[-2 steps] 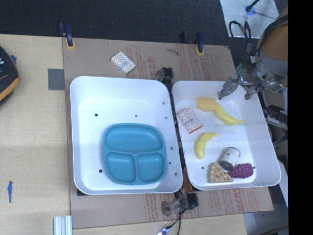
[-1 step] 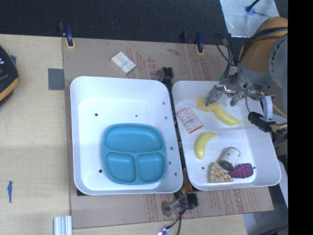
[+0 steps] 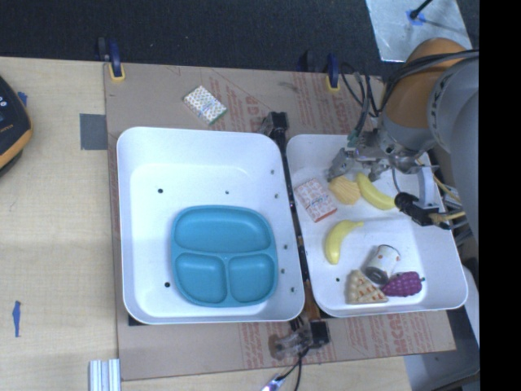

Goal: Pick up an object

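My gripper (image 3: 358,169) is at the back of the right bin (image 3: 444,300). It is open, and its fingers stand just behind a small yellow piece (image 3: 345,191) and a yellow banana (image 3: 375,193). I see nothing between the fingers. Further forward in that bin lie a second banana (image 3: 340,239), a pink and white packet (image 3: 314,199), a white and brown cup (image 3: 381,261), a waffle wedge (image 3: 364,288) and purple grapes (image 3: 403,283).
The left bin (image 3: 138,161) holds a blue divided plate (image 3: 224,253). A small patterned packet (image 3: 204,103) lies on the cardboard behind the bins. The arm, its cables and a black part (image 3: 419,208) overhang the right bin's right side.
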`<state>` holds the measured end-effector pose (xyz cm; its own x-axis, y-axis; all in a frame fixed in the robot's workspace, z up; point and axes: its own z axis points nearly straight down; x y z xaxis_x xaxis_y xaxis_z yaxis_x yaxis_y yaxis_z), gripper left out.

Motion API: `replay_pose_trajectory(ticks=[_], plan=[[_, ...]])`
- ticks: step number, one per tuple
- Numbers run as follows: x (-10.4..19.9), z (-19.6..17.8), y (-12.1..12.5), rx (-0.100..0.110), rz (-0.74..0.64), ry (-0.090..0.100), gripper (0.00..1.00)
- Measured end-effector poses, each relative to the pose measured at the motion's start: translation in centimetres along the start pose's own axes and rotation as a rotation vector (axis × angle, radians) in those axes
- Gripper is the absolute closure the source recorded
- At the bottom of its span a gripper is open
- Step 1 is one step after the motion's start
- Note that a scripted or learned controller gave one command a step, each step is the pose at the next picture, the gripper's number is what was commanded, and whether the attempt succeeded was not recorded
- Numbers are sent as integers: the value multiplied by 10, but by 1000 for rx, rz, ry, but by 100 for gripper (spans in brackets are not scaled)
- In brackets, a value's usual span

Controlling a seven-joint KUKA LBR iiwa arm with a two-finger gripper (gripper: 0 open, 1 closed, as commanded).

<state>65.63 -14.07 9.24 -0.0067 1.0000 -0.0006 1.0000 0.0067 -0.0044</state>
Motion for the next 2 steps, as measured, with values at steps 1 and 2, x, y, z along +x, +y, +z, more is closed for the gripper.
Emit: replay_pose_trajectory(ticks=[1,2], plan=[[-2,0,-14,1,1,-1,0],[-25,0,0,-3,4,0,0]])
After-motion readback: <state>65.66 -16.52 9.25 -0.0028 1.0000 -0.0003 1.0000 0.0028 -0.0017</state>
